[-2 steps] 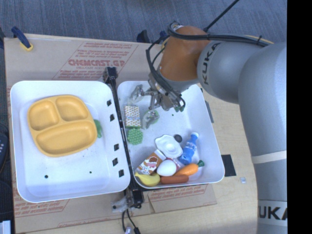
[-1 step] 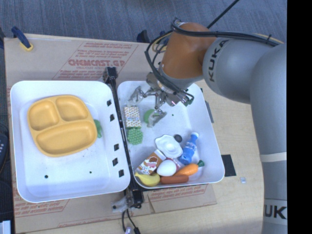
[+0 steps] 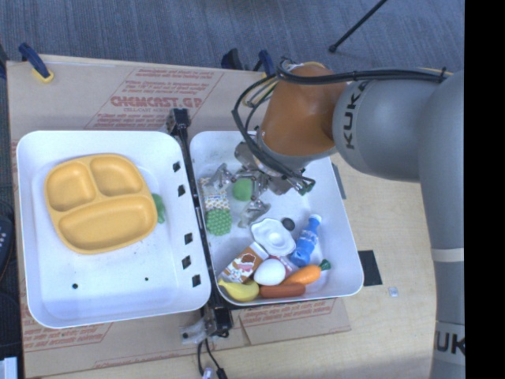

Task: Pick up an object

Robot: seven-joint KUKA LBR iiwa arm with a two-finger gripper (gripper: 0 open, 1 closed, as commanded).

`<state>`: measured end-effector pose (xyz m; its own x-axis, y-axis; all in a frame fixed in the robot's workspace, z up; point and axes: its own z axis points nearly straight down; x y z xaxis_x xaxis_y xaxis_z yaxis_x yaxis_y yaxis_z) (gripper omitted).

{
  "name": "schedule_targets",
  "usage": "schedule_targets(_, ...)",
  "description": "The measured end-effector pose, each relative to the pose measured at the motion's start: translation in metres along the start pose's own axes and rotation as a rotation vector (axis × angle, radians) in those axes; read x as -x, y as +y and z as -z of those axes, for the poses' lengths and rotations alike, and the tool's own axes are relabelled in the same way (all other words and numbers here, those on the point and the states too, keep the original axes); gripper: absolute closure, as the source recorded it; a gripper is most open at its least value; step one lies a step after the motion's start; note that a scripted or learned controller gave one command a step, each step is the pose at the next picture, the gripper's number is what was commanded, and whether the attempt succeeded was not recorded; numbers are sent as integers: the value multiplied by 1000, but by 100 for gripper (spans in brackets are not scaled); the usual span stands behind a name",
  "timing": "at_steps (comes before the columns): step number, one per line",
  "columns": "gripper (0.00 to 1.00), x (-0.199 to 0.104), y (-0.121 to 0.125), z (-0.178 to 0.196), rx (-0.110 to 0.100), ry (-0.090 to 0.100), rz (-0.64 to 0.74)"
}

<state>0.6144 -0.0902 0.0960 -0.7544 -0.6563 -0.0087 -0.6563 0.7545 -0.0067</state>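
My arm (image 3: 394,125) reaches in from right, orange band (image 3: 300,117) above wrist, gripper (image 3: 248,186) pointed down, low over bench.

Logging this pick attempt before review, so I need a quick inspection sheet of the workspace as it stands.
Surface: bench bearing printed cardboard, two white bins side by side.
Job's things: right bin holds toy carrot, banana, egg, blue bottle, green ball.
Clutter: yellow divided tray in left bin.
Grippers: gripper low in right bin, around the green ball; hold unconfirmed.
Cables: black cables looped at wrist.
Surroundings: grey carpet.
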Motion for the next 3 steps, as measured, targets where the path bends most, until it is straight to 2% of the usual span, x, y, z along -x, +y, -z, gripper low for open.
schedule_targets(1,0,-8,-10,0,-1,-4,287)
schedule_targets(2,0,-44,-48,1,1,-1,621)
schedule_targets(3,0,-21,-9,-4,14,6,817)
